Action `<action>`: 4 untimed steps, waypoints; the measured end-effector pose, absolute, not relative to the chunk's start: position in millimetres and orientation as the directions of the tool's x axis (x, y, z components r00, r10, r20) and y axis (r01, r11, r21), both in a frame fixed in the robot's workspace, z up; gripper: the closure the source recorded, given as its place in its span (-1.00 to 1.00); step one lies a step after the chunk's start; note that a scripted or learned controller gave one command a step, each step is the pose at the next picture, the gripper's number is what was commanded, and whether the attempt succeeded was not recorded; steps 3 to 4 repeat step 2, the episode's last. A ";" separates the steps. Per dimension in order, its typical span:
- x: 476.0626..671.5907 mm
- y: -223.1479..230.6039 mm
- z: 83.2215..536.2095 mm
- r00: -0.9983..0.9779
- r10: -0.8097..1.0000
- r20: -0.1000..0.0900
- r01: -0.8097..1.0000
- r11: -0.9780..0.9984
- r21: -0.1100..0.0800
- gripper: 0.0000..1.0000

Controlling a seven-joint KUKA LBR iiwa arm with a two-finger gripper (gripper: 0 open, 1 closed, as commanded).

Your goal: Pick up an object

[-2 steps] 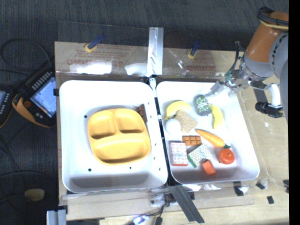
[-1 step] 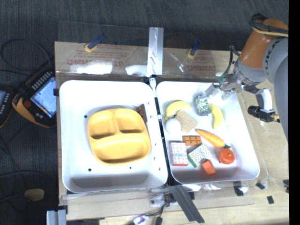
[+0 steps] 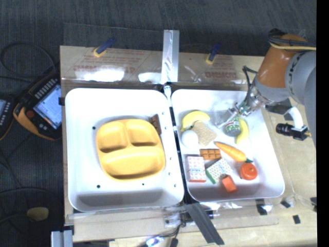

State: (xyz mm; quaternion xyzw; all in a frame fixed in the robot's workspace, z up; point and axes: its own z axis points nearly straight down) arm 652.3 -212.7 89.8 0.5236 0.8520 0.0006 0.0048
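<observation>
My pincer [image 3: 241,108] hangs low at the far right corner of the right bin [image 3: 272,181]; whether it is open or closed I cannot tell. Just under it, toward the camera, lies a banana [image 3: 243,131] with a dark round thing [image 3: 232,127] against it. To its left sit another banana [image 3: 194,118], an egg [image 3: 189,138] and bread [image 3: 204,133]. Nearer the camera lie a carrot [image 3: 231,151] and a tomato [image 3: 249,170]. Well left, the other bin holds a yellow tray [image 3: 130,148].

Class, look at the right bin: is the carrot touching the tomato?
Cannot tell. In the camera view the carrot's lower end lies right by the tomato's green top, with no plain gap, but the slanted view does not show real contact.
</observation>
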 end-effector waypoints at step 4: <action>640.5 -132.6 191.1 -0.274 0.962 0.000 0.962 0.274 0.000 1.00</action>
